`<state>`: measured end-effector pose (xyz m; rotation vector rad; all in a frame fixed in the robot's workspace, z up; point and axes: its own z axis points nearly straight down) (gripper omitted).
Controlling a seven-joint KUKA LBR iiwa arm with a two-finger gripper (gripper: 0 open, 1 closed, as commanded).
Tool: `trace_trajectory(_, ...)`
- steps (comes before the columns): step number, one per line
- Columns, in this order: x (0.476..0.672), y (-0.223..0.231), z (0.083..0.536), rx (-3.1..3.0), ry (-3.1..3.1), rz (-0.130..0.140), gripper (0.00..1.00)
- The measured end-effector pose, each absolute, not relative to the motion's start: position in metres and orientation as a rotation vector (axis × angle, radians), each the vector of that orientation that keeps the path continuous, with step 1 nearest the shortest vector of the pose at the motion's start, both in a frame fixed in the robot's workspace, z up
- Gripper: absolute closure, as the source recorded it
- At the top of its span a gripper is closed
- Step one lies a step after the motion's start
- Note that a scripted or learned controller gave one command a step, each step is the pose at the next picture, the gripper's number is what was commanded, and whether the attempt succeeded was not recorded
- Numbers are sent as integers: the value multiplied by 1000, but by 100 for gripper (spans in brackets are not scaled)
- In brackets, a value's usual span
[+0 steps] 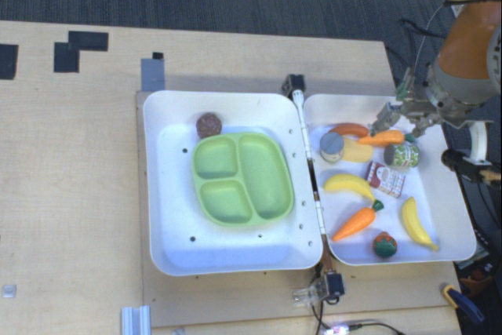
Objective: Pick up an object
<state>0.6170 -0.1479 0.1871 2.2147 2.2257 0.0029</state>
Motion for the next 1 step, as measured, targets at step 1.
trace_trajectory(1, 524, -174, 87, 2217, 2222, 4, 0)
